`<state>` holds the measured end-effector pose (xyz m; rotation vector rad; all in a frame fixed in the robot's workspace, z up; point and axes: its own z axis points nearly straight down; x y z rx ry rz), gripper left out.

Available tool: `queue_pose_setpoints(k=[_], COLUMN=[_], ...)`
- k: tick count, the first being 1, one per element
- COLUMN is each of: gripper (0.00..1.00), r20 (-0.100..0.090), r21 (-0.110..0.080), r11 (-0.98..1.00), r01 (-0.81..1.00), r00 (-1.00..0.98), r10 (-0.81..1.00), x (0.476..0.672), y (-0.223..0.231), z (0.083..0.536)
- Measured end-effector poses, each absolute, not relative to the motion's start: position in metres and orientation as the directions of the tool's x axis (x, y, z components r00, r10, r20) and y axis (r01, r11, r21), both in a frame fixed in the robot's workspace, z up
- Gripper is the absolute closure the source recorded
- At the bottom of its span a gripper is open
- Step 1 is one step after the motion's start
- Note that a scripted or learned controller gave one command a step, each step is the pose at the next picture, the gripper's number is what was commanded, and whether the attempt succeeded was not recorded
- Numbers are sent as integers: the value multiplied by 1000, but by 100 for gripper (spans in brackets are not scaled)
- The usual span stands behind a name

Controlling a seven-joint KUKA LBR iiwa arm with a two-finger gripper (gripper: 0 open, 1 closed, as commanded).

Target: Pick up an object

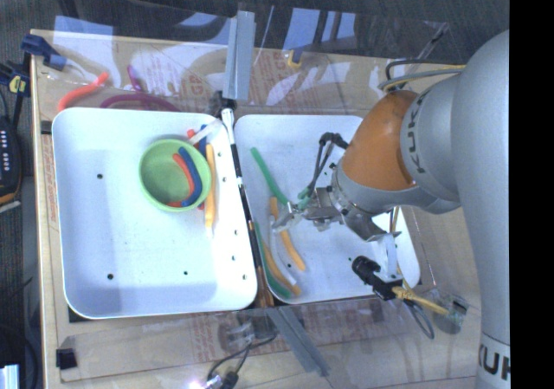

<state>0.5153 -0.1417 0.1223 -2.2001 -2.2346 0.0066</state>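
Observation:
My gripper (pixel 286 219) hangs low over the left part of the right bin (pixel 346 132), right by several thin sticks. A long green stick (pixel 267 172) runs slantwise from the bin's far left towards the gripper. An orange stick (pixel 292 250) lies just below the gripper, and a short orange piece (pixel 273 205) sits at its left. A green curved strip (pixel 275 271) lies along the bin's near left wall. Whether anything is between the gripper's tips cannot be made out.
The left bin (pixel 104 231) holds a green bowl (pixel 160 175) with red, blue and orange pieces in it, and an orange stick (pixel 209 192) beside it. A thin black rod (pixel 244 201) lies along the divide between the bins. The arm's orange band (pixel 381 149) covers the right bin's far right.

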Motion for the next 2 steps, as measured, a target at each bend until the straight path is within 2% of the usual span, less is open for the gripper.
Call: queue_pose_setpoints(k=[1, 2], gripper=[0, 100], r20=[0, -2], r21=[-4, -2], r11=[-44, -41], r01=[999, 999], r00=[44, 41], r10=[999, 999], x=[564, 564], y=[-129, -130], z=[91, 103])
